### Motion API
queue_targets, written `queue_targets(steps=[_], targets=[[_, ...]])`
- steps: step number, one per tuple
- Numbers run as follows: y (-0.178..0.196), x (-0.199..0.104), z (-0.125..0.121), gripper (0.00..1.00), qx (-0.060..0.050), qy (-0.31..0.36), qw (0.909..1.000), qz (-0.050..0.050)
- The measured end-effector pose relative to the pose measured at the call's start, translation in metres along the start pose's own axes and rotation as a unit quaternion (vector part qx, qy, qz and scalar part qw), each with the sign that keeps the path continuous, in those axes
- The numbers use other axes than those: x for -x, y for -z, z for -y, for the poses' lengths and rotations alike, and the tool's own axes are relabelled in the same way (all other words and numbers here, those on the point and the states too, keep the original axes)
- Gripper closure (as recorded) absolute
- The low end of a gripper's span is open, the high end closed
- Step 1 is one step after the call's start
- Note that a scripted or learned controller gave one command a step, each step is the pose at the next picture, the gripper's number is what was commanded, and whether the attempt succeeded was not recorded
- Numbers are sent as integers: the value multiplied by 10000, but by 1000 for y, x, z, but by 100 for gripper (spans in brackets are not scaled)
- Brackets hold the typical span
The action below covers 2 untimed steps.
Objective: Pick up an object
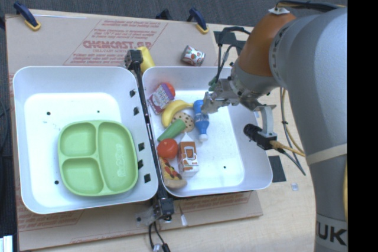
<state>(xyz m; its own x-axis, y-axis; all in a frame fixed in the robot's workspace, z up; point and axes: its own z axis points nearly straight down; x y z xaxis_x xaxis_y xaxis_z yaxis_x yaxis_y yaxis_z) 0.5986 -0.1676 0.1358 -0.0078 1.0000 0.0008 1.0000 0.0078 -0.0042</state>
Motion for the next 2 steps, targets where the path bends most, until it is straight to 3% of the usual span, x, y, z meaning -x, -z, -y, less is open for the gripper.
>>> queue_targets(steps=[1,2], targets=[[11,36,56,100,8,-17,10000,-3],[11,36,56,0,9,-15,10000,-2]])
